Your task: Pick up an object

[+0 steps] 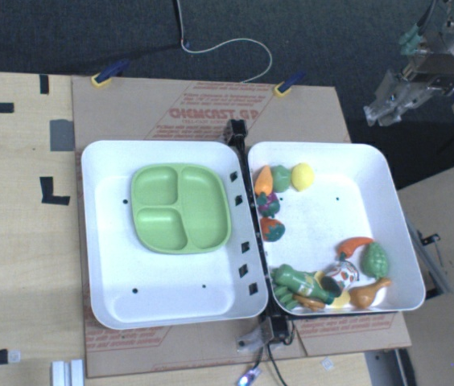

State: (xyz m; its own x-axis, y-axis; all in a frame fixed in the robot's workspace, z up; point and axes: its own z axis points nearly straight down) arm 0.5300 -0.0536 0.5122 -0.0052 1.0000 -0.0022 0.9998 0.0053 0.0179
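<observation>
The right bin [372, 215] holds several toy foods. A yellow lemon [302, 176] and an orange carrot [263, 179] lie at its far left corner, with a purple-green piece [269, 205] and a red-green piece [272, 230] just below them. At the near right lies a heap: a green leafy piece [374, 259], a red pepper [354, 245], a green vegetable [291, 280] and a brown pear-shaped piece [364, 295]. My gripper [388, 107] hangs high at the upper right, outside the bins and well away from every object. Nothing shows between its fingers.
The left bin [106, 215] holds a green divided plate [181, 207]. A black clip [235, 131] sits where the bins meet at the far side. Cardboard [211, 107] lies beneath both bins, and a white cable [227, 47] loops behind.
</observation>
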